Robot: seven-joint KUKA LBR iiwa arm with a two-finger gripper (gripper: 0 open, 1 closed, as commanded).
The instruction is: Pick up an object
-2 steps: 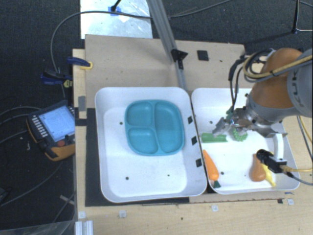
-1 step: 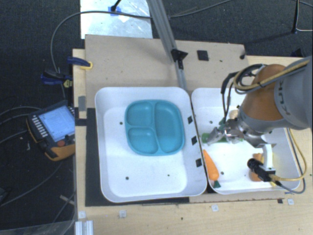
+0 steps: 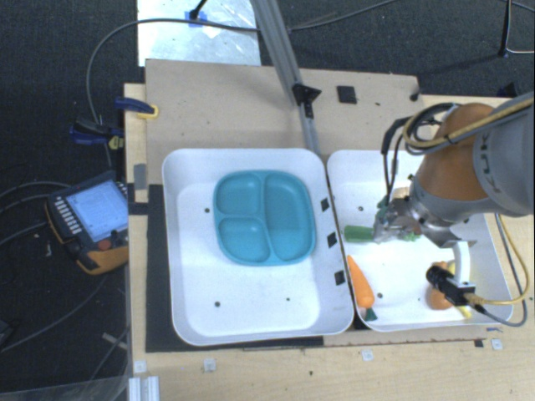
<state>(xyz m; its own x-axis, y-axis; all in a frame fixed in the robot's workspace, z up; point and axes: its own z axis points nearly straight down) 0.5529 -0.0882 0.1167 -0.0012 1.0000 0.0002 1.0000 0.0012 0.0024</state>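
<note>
A grey arm (image 3: 493, 153) with a rounded orange band reaches in from the right and bends down over the right bin (image 3: 351, 174), a shallow white tray of smooth plastic with rounded corners. Its gripper (image 3: 389, 226) sits low, just at the right end of a green object (image 3: 358, 233), a short, stick-like piece lying flat on the bin floor. The metal wrist parts crowd over that end of it, so whether the fingers are spread or closed, and whether they have the green piece between them, cannot be told; more green shows just right of the gripper, blurred.

A toy carrot (image 3: 360, 282), tapered, orange with a small green tip, lies near the bin's front left corner, apart from the green piece. At the front right, an orange-brown rounded object (image 3: 440, 297) is partly hidden by a black block and yellow cable hanging from the arm, and its shape is hard to read.

The left bin (image 3: 192, 307), of the same white plastic, holds a glossy teal divided plate (image 3: 264, 217) with three compartments. Both bins rest on a flat tan counter (image 3: 217, 98) of matte board. A grey metal pole (image 3: 280, 44) crosses the top at a slant.
</note>
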